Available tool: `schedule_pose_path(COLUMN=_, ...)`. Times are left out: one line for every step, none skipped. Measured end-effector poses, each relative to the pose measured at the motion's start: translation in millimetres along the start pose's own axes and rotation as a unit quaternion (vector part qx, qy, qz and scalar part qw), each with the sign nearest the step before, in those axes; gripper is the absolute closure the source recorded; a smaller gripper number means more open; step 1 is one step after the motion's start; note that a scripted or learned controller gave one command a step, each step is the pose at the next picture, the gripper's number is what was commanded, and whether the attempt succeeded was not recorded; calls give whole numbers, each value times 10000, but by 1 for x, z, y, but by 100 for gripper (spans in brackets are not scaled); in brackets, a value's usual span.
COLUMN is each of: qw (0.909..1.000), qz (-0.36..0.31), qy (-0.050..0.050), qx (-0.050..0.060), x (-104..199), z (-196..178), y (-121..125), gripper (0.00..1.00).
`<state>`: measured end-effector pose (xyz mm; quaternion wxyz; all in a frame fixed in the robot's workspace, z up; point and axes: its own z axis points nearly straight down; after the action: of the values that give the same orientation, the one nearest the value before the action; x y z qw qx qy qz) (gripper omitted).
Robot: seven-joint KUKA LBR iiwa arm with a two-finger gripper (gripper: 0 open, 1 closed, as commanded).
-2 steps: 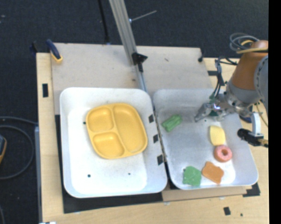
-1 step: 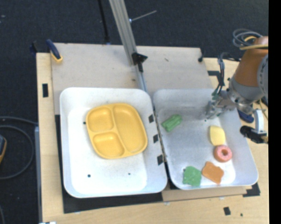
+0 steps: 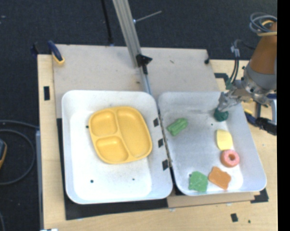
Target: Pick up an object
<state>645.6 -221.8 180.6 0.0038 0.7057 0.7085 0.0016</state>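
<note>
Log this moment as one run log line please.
arm: over right bin far edge | pincer: just above dark green piece | grasp: unconfirmed | left bin: yellow divided tray

One fixed overhead camera, slanted down on the bench.

You're looking from above and a bit from the near side, far enough back to take in the whole bench point(image 3: 121, 69), both white bins side by side, the left bin point(image 3: 77, 177) and the right bin point(image 3: 251, 177), plus dark floor around. The arm point(image 3: 265, 57) comes in at your right edge, and a metal pole point(image 3: 125, 23) rises toward the lens from the bench's far side.
</note>
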Motion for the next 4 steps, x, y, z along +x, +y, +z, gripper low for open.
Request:
schedule_pose_path(qw=10000, qz=1, qy=-3, qx=-3, x=-1, z=-65, y=5, gripper=100)
schedule_pose_path(qw=10000, qz=-11, qy=2, qx=19, x=-2, z=-74, y=6, gripper=100)
schedule_pose_path(qw=10000, qz=-9, qy=14, qx=39, x=51, z=-63, y=-3, gripper=100)
schedule_pose_path(qw=10000, qz=-15, qy=17, qx=34, x=108, z=-59, y=0, gripper=100)
